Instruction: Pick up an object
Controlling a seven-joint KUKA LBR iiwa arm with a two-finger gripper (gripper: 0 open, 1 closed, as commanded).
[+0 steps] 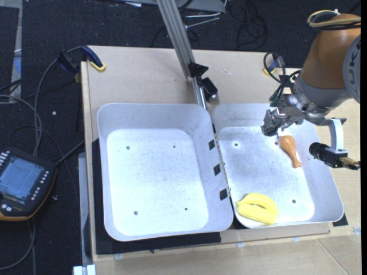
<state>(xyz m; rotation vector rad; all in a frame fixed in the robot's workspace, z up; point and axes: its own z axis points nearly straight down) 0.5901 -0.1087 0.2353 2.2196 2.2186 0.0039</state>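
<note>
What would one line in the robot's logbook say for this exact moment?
gripper: above right bin, by orange drumstick-shaped toy | holding: nothing seen | yellow banana-shaped toy: right bin's near edge

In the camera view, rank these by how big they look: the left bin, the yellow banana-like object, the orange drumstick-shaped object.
1. Left bin, by far the largest.
2. Yellow banana-like object.
3. Orange drumstick-shaped object, narrower and slightly smaller-looking; the gap between these two is modest.
</note>
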